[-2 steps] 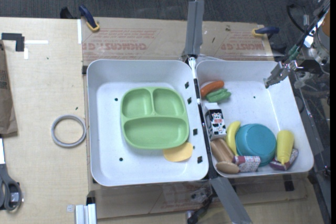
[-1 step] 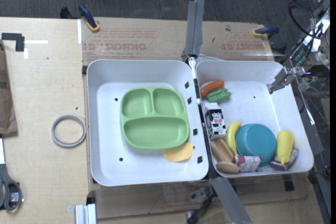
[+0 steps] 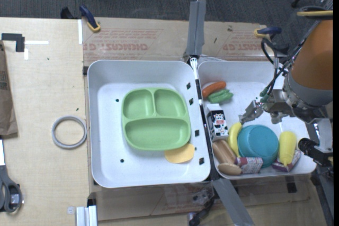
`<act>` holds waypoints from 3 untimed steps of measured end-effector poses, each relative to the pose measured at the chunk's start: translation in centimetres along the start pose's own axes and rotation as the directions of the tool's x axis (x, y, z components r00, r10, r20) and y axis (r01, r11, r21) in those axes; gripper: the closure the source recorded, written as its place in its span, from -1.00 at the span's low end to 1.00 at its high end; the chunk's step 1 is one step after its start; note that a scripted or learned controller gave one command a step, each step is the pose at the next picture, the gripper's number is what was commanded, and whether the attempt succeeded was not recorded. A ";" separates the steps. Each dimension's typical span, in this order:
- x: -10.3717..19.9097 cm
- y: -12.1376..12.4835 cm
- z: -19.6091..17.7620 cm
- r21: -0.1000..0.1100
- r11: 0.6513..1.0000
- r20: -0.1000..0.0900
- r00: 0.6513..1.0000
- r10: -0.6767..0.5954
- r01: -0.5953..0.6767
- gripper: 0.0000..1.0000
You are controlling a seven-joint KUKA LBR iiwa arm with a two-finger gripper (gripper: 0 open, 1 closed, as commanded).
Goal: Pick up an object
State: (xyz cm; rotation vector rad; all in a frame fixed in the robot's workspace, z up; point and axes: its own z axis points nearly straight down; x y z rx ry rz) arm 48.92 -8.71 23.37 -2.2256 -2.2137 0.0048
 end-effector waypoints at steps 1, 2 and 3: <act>-1.5 -0.3 11.5 -0.026 0.996 0.008 0.997 -0.081 0.081 -1.00; -2.3 3.0 12.2 -0.043 0.997 0.012 0.998 -0.068 0.069 -1.00; -2.5 3.6 10.8 -0.061 0.996 0.019 0.998 -0.064 0.065 1.00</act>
